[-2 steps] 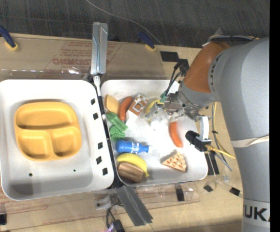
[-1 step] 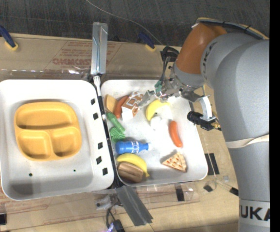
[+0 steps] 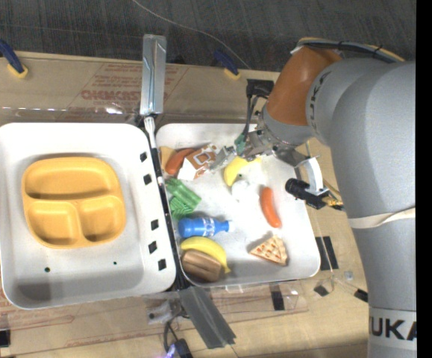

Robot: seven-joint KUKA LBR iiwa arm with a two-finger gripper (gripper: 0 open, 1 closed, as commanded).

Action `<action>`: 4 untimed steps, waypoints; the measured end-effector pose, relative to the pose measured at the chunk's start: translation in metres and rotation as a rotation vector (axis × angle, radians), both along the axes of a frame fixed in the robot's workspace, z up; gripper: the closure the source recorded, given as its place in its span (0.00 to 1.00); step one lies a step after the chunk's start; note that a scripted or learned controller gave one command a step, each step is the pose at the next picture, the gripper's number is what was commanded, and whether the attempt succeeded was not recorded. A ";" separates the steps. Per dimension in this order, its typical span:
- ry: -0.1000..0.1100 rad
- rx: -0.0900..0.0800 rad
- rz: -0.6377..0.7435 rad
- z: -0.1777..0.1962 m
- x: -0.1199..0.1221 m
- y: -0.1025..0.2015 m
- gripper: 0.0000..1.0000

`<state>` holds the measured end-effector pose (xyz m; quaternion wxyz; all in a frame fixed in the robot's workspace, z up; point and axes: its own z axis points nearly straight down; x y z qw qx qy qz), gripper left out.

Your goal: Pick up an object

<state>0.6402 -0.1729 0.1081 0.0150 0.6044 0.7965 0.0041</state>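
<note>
- The gripper hangs low over the far part of the right bin, at the end of the grey arm that enters from the right.
- Its tip is small and dark against the clutter, so I cannot tell whether it is clenched or released, or whether it grasps anything.
- Just below the tip lies a small yellow fruit. It is very near the gripper, but whether they touch is hard to make out.
- Just left of the tip is a printed red-and-white packet. The print is too small to read.
- Beside the packet, at the bin's left wall, lies an orange-brown piece, partly covered by the packet. What it is remains unclear.
- Further toward the near side, along the left wall, is a green ribbed item, then a blue bottle lying on its side.
- In the near left corner a banana rests against a brown round item, and the two overlap.
- A red-orange sausage lies apart in the right half of the bin, and a pizza slice is near the front wall.
- The left bin holds a yellow divided tray, well apart from the gripper.
- The arm's wide grey body covers the bench on the right side and is cut off at the lower edge.
</note>
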 end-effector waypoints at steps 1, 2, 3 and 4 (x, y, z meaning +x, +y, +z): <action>-0.003 -0.003 0.135 0.000 -0.012 -0.009 0.00; 0.032 0.013 -0.019 -0.016 -0.031 0.010 0.00; 0.059 0.014 -0.164 -0.020 0.010 0.015 0.00; 0.029 0.018 -0.407 0.055 -0.034 0.012 0.00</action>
